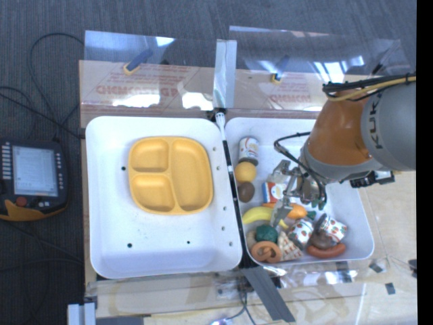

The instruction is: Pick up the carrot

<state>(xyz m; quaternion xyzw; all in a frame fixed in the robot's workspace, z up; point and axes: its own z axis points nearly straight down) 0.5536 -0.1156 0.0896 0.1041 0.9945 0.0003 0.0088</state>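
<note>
The carrot [296, 213] is a small orange piece in the right bin [362, 212], lying among toy foods near the bin's middle. My gripper [298, 200] hangs right over it on the grey arm with the orange band [338, 141], which reaches in from the right. The fingers [279, 210] look spread to either side of the carrot, so the gripper is open. I cannot tell whether they touch it. The gripper body covers the carrot's upper end.
Around the carrot lie a banana [257, 215], a green vegetable [266, 233], a pretzel [266, 252], a sausage [326, 251], a can [334, 229] and a red carton [272, 191]. A bottle [248, 150] stands further back. The left bin [108, 202] holds a yellow divided plate [170, 175].
</note>
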